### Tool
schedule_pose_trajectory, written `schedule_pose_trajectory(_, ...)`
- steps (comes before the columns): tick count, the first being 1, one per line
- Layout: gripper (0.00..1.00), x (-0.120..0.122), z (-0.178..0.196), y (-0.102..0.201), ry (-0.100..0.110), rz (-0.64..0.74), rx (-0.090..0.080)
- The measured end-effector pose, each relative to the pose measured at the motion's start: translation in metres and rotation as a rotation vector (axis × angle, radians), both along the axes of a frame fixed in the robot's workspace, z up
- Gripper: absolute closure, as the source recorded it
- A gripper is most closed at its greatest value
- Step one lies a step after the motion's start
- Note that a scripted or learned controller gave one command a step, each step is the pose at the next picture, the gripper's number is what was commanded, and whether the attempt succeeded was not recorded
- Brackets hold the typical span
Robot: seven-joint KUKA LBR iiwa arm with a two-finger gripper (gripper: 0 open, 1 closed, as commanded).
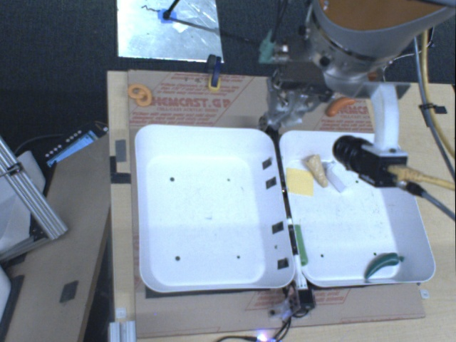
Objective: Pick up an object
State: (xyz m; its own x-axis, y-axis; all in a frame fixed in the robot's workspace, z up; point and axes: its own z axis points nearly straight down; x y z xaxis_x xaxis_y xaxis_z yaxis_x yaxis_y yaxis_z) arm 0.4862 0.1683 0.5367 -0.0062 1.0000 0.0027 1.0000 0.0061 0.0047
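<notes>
Only readable-ish thing is the red print on the cardboard sheet [235,95] under the bins, big letters look like "HEMCAST" or similar along the top edge. The smaller red lines around it are too blurry to read.

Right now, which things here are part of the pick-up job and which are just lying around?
For the job:
yellow square
tan lump
green curved piece
pincer

Lying about:
orange ring
yellow clamp
foil sheet

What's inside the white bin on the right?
The right bin holds a yellow square, a tan piece, a small white piece and a green thing. The arm's black camera part covers some floor.
</notes>
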Motion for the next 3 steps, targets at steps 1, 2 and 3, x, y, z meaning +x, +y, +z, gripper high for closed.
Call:
schedule_pose_trajectory(1, 1.00, 0.077, -0.003, -0.009, 0.001, -0.008, -0.003)
schedule_pose_trajectory(2, 1.00, 0.011, -0.001, 0.016, 0.004, 0.003, 0.000)
schedule_pose_trajectory(3, 1.00, 0.073, -0.002, -0.069, 0.001, -0.014, -0.005)
